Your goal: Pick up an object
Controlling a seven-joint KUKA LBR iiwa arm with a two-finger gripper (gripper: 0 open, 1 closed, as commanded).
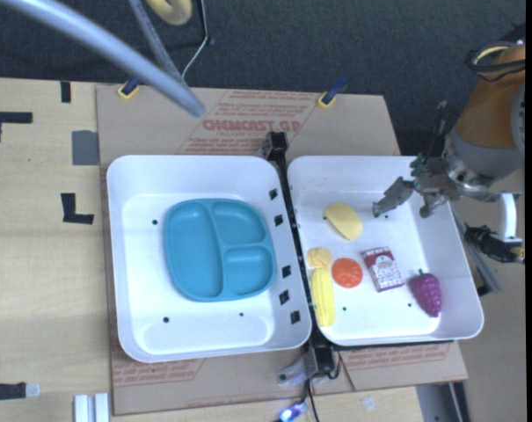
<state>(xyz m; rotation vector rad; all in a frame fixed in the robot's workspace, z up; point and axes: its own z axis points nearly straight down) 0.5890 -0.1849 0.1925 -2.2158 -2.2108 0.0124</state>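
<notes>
The hand [411, 196] hangs spread wide and holding nothing over the right bin [441, 323], near its far right corner, likely poised to choose. The candidates cluster below: lemon [344, 221], tomato [347, 272], corn [323, 295], red box [382, 269], grapes [426, 292].

I have one camera, fixed above the bench [37, 236] and tilted down at a slant, so the far edge runs across the upper part of my view with dark floor beyond it. It sits far enough back that both white bins fit whole: the left bin [129, 192] near the middle, the right bin [441, 323] toward the right edge. The near edge of the bench falls at the bottom. The arm [494, 112] enters from the right side, cut off by the frame.
</notes>
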